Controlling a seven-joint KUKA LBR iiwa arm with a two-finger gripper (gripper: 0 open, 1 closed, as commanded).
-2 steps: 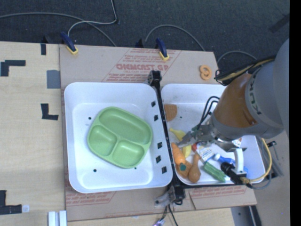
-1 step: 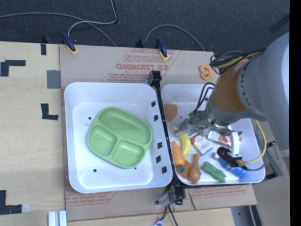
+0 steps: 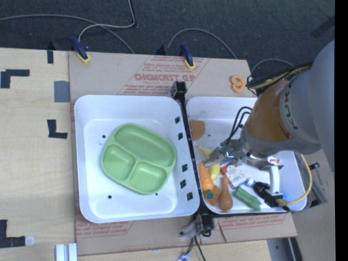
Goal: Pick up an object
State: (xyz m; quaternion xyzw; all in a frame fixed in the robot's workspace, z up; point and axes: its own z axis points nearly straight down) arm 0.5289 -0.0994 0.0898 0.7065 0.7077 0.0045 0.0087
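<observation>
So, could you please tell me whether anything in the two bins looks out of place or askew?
Nothing looks damaged or spilled. The green divided plate lies skewed in the left bin, while the toy carrot and other small items are jumbled along the right bin's front-left edge.

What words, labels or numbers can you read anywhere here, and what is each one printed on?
"CHEMCAST GP": red print on the brown cardboard sheet under the bins, seen upside down; the smaller red lines beside it are too blurred to read.
White lettering on the arm's orange band: too blurred to read.
Small packet in the right bin: print unreadable.
</observation>
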